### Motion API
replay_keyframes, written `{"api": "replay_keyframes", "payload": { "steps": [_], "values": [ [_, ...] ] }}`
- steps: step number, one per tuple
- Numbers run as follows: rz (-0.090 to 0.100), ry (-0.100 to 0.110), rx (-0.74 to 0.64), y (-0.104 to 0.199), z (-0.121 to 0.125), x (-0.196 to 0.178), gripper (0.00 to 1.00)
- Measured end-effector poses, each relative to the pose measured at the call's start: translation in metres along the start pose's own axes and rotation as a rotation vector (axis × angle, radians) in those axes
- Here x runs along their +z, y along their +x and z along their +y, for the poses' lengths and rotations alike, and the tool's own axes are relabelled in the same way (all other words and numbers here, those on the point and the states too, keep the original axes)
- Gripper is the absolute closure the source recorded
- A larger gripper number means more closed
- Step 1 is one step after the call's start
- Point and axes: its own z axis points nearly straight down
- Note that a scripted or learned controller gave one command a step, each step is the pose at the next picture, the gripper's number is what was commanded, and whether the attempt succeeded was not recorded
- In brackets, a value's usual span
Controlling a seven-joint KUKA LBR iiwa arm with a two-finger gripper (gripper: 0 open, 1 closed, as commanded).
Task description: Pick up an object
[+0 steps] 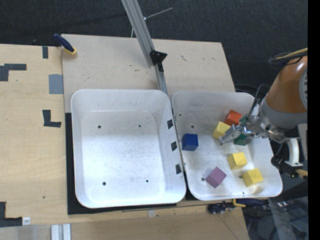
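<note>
Reaching in from three o'clock, the grey arm (287, 91) with its orange band lowers the end effector (231, 135) into the right bin (200, 101). Its metal fingers point toward nine o'clock and lie low among the blocks at the bin's three o'clock side; whether they are parted or closed, and whether anything sits between them, I cannot tell.

A yellow block (221, 129) lies just beside the fingertips, at their ten o'clock. An orange block (233, 117) sits close by at the yellow one's one o'clock. A green block (242, 139) shows partly, under the wrist, at the end effector's four o'clock.

A blue block (189, 142) rests apart, near the bin's nine o'clock wall. A purple block (216, 177) lies toward six o'clock. Two more yellow blocks lie in the five o'clock part: one (237, 160) nearer the centre, the other (252, 177) close to the rim.

The left bin (82, 101) sits beside the right one, their rims meeting. Both rest on the wooden desk (30, 84). A slanted metal rail (140, 24) runs from twelve o'clock down toward the bins' junction.
</note>
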Motion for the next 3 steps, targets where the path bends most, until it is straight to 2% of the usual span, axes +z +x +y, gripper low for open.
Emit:
{"api": "replay_keyframes", "payload": {
  "steps": [1,2,3],
  "values": [
    [0.001,0.002,0.0,-0.003,0.004,0.062,0.0],
    [0.001,-0.003,-0.001,-0.003,0.006,0.048,1.0],
    [-0.001,-0.008,0.0,-0.002,0.001,0.005,1.0]
  ]
}}
